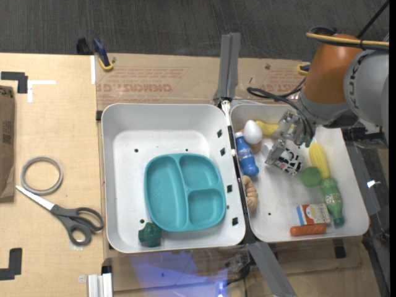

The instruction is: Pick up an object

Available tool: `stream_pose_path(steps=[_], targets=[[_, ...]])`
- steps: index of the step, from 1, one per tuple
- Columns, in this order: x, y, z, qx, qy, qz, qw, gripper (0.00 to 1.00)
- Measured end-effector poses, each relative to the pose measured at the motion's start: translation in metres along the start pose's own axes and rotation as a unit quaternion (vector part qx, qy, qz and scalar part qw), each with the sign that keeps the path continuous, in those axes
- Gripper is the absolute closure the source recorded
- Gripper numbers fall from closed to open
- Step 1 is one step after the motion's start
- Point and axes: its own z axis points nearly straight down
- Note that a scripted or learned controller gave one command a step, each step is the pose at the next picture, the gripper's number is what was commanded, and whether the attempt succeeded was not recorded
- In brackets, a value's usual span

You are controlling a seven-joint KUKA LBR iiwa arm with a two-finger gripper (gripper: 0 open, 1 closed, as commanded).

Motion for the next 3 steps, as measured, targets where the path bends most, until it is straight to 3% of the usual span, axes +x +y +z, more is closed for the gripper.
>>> stream_pose_path(steps=[1, 2, 3], targets=[[0.044, -0.042, -0.002, -0.005, -0.012, 0.05, 0.9987, 0.0], [0.032, 0.02, -0.004, -0.005, -0.014, 0.078, 0.9969, 0.0], [0.074, -0.029, -0.001, -0.006, -0.011, 0.143, 0.9896, 0.0]])
